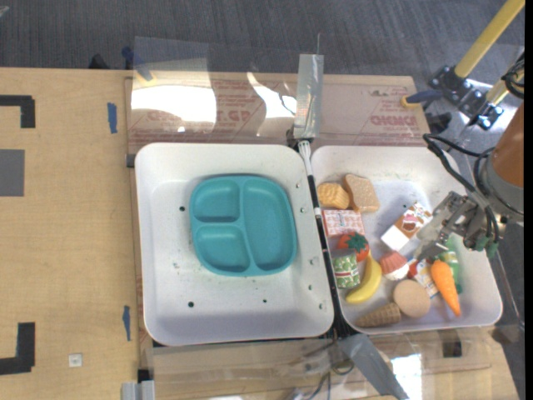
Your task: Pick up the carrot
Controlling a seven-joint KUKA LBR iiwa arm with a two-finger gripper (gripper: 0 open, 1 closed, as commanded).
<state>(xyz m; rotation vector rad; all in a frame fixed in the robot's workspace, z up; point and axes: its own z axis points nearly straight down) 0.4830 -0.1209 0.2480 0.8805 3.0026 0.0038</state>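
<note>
Though blurred, tool [439,233] seemingly just above carrot [446,285].

Glossy white plastic bins [158,248] sit on matt wood bench [58,223]; smooth teal plastic plate [244,224].

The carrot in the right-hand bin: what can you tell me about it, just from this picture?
The carrot is a small toy, smooth and plastic-looking, bright orange with a green leafy top. It lies flat near the front right corner of the right bin, green end pointing back toward the gripper just above it, tip toward the front. A beige egg-like piece lies close on its left. Nothing is lifting it.
</note>
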